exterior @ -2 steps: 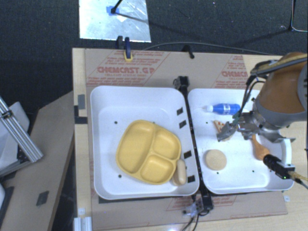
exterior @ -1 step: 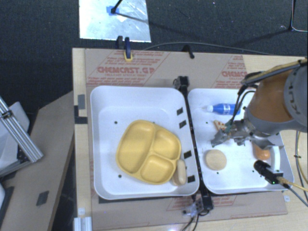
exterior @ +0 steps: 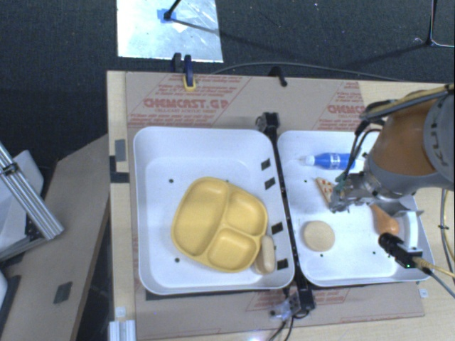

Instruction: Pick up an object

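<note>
Nearest the viewer, along the lower edge of the frame, runs the front rim of the bench with two shallow white bins side by side. Low in the left bin (exterior: 153, 190) lies a yellow divided plate (exterior: 217, 222) with three compartments, and a small tan bread roll (exterior: 266, 254) rests against the plate's lower right corner.

Low in the right bin (exterior: 341, 272), left of center, sits a round beige cookie-like disc (exterior: 318, 234), lying flat and apart from everything else. It looks light, stiff and smooth, probably toy food, and would best be pinched across its width at the rim. To its right, an orange carrot-shaped piece (exterior: 386, 221) lies by the bin's right wall, partly under the arm.

Higher in that bin, the gripper (exterior: 343, 194) hangs low over the floor, right beside a pizza-slice-shaped piece (exterior: 325, 188). Whether they touch is unclear, and whether the gripper is spread or closed cannot be told from this angle. That slice appears thin and flat, so it may be hard to get under.

Farther up lies a blue and white bottle (exterior: 328, 161) on its side; rounded and likely slippery, it would be gripped across its middle.

Beyond the bins, at the frame's top, a shiny silver sheet (exterior: 167, 20) lies on dark carpet.
</note>
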`<state>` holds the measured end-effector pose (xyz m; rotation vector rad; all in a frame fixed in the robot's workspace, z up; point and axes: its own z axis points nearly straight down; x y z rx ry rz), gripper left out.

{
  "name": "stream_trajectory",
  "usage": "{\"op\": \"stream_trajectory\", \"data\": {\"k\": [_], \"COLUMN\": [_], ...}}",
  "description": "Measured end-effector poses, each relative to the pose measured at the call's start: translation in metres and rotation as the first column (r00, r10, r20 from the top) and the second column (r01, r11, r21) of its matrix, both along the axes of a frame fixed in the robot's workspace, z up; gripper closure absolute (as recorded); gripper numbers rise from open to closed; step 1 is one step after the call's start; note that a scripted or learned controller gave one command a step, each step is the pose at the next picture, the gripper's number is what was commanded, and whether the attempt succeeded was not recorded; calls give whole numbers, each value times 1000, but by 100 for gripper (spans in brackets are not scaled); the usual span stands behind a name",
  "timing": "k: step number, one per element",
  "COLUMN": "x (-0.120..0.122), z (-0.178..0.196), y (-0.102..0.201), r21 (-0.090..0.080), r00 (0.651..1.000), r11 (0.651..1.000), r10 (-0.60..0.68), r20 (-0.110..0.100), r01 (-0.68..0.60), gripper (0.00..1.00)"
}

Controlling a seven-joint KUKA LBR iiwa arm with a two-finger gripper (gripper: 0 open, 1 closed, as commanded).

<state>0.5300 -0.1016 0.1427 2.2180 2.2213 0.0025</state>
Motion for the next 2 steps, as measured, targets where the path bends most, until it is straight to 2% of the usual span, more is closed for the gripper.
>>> {"op": "stream_trajectory", "data": {"k": [1, 2], "x": [2, 3], "z": [43, 106], "y": [1, -4], "r21": [0, -1], "r00": [1000, 1000], "r11": [1000, 1000], "r10": [2, 2], "r20": [2, 5], "r01": [-2, -2], "gripper": [100, 100]}}
